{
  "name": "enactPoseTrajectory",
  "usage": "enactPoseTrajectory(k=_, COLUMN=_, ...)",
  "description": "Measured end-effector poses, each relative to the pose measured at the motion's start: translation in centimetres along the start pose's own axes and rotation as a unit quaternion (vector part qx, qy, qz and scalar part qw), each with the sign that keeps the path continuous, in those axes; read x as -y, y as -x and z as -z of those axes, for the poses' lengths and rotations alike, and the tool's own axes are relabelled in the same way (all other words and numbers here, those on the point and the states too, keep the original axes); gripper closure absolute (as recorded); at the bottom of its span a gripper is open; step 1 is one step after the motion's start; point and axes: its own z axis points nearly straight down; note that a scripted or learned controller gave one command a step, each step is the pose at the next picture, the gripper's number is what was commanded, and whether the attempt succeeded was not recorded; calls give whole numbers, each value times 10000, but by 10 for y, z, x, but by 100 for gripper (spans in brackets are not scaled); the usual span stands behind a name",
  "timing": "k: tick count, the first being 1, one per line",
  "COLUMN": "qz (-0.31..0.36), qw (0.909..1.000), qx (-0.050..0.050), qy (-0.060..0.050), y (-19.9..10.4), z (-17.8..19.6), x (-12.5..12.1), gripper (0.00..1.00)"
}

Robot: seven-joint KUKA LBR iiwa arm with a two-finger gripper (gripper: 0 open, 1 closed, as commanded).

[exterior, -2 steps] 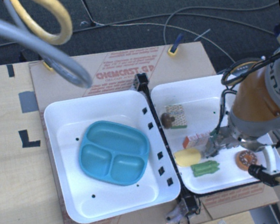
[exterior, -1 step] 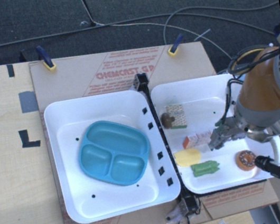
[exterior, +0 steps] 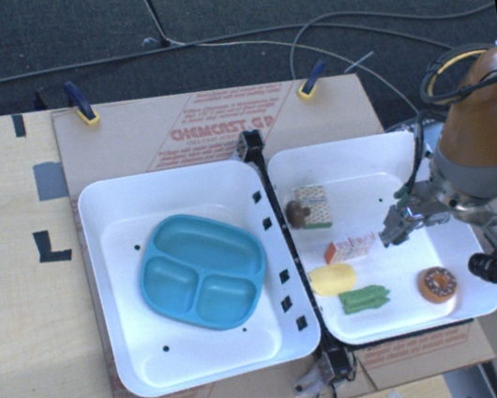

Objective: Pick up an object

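The arm enters from three o'clock, its orange band point(exterior: 480, 109) above the grey wrist, and the hand point(exterior: 397, 232) hangs low over the right bin point(exterior: 369, 151), near that bin's three o'clock wall. The hand is dark and small in the view, so whether its fingers stand wide or narrow cannot be told; nothing shows between them. In the right bin the objects lie apart from the hand: a donut point(exterior: 437, 285) at five o'clock of it, a red-and-white packet point(exterior: 350, 246) just at its nine o'clock, a yellow piece point(exterior: 332, 278) and a green piece point(exterior: 365, 297) toward seven o'clock, and a brown-and-tan item point(exterior: 307, 208) toward ten o'clock, by the divider. The left bin point(exterior: 117, 264) holds a blue sectioned plate point(exterior: 203, 270), tilted askew. Both bins sit on cardboard on the table point(exterior: 11, 311).
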Motion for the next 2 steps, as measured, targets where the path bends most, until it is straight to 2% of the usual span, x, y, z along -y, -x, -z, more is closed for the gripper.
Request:
enactPoseTrajectory(k=1, qz=0, qw=10000, qx=3, qy=6, y=-3, z=63, x=-2, gripper=100)
enactPoseTrajectory(k=2, qz=19, qw=10000, qx=-9, qy=-27, y=-48, z=51, x=-36, gripper=100)
